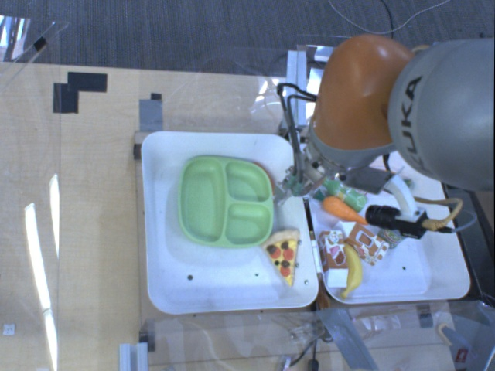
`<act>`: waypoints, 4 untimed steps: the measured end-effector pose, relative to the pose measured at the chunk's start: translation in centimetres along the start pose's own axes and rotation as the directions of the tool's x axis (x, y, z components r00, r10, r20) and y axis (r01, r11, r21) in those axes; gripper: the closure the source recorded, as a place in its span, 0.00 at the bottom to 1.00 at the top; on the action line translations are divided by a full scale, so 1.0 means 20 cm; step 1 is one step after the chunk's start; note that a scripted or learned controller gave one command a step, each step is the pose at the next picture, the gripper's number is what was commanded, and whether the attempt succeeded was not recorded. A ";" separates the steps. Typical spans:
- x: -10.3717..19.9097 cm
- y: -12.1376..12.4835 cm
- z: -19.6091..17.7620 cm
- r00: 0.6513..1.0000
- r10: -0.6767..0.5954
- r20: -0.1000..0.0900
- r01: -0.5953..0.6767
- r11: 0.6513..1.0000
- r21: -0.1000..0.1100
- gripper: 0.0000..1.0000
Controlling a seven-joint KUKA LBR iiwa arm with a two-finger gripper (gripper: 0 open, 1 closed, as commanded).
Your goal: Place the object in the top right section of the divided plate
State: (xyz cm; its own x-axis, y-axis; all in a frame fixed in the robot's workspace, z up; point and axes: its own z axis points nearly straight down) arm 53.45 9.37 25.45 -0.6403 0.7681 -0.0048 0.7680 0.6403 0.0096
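Observation:
A light green divided plate (206,199) lies in the left white bin (158,238), with one large section on its left and two smaller ones on its right. Its top right section (247,182) holds nothing. My gripper (289,185) hangs low just off the plate's right rim, near the wall between the two bins. The wrist hides most of it, and I see nothing held in it. A toy pizza slice (284,255) lies on the bin floor just below the plate's lower right corner.
The right bin (441,280) holds an orange carrot (343,209), a green item (348,197) partly under the wrist, a yellow banana (353,273) and two small printed packets (334,249) (370,244). The arm's bulk covers that bin's upper part.

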 end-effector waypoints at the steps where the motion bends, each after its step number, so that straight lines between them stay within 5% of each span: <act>1: 0.28 -0.01 -0.07 0.928 -0.374 -0.004 0.374 0.928 0.002 1.00; 2: 0.28 -0.07 0.19 0.736 -0.677 -0.005 0.677 0.736 0.001 1.00; 3: -0.04 0.18 -0.10 0.720 -0.694 -0.001 0.694 0.720 0.000 1.00; 4: 0.20 0.41 -0.44 0.599 -0.801 0.000 0.801 0.599 -0.002 1.00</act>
